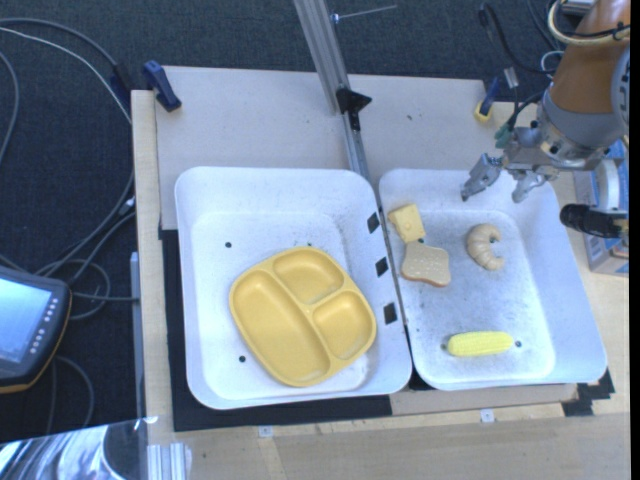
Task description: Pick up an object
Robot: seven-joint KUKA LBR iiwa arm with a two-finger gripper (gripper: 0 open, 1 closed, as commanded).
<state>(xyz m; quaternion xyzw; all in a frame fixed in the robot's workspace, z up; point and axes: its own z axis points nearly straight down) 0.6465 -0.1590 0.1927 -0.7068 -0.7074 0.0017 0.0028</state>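
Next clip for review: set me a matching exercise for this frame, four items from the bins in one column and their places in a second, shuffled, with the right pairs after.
Things:
1. yellow three-compartment plastic plate
2. yellow toy corn cob
3. tan croissant-shaped toy
4. pale yellow cheese-like wedge

Places:
A. right bin, near the front edge
B. right bin, by the left wall, just above the toast-like slice
C. left bin, lying flat in the middle
D. right bin, below the gripper

Pairs: 1-C, 2-A, 3-D, 4-B
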